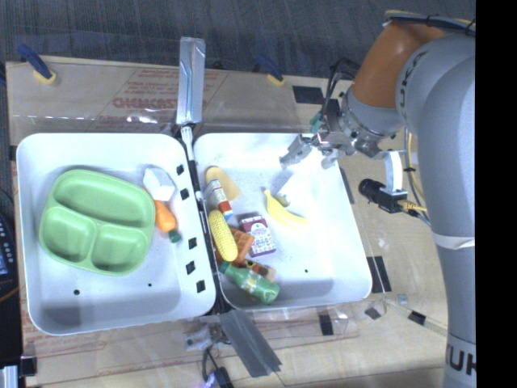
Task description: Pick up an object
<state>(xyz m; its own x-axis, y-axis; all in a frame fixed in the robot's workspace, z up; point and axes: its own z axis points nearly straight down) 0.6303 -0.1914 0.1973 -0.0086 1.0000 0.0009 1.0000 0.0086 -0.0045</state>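
I see the arm (436,136) reaching in from the right over the right bin (339,257), its gripper (309,153) hanging above the bin's far right part. Its two fingers look slightly parted, with nothing between them. The green divided tray (97,221) fills the left bin (48,297). A banana (283,210) lies just near-left of the gripper; a corn cob (222,234) lies by the divider.
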